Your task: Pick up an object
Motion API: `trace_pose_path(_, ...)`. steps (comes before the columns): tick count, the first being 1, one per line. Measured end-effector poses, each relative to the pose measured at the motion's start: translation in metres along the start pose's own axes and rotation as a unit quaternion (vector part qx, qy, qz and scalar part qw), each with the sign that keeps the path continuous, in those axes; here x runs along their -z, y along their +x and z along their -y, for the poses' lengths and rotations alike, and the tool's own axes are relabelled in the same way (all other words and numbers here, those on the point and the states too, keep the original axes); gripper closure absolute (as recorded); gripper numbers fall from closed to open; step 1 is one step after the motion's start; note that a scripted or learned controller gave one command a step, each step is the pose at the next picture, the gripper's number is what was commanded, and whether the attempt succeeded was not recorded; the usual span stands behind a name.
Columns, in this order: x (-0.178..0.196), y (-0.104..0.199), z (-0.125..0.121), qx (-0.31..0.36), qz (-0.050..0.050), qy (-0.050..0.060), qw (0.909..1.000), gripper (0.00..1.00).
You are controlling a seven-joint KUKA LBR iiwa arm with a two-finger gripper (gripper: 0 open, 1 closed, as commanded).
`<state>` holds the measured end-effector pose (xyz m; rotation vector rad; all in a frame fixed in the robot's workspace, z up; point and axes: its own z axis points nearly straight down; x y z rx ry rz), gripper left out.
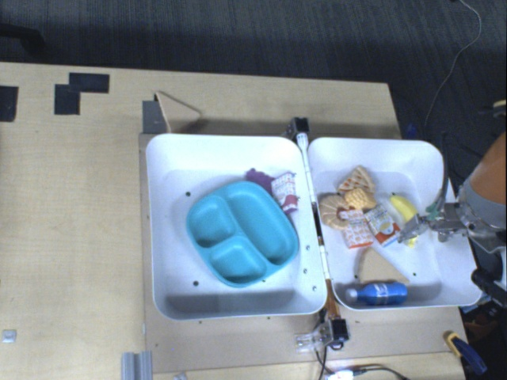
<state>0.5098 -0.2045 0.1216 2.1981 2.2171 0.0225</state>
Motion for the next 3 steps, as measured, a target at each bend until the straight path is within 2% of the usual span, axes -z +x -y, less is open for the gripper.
trace_pose_path(1,-0.032,0.031,-0.040,-0.002,-0.001,0.006,1.0000,0.00)
trace_pose_path(2,-0.019,0.030,-0.043,-0.001,0.002,0.000,1.0000,1.00)
trace_pose_path(3,0.081,0.076,0.019,-0.002,-0.002,0.010,0.9999,1.00)
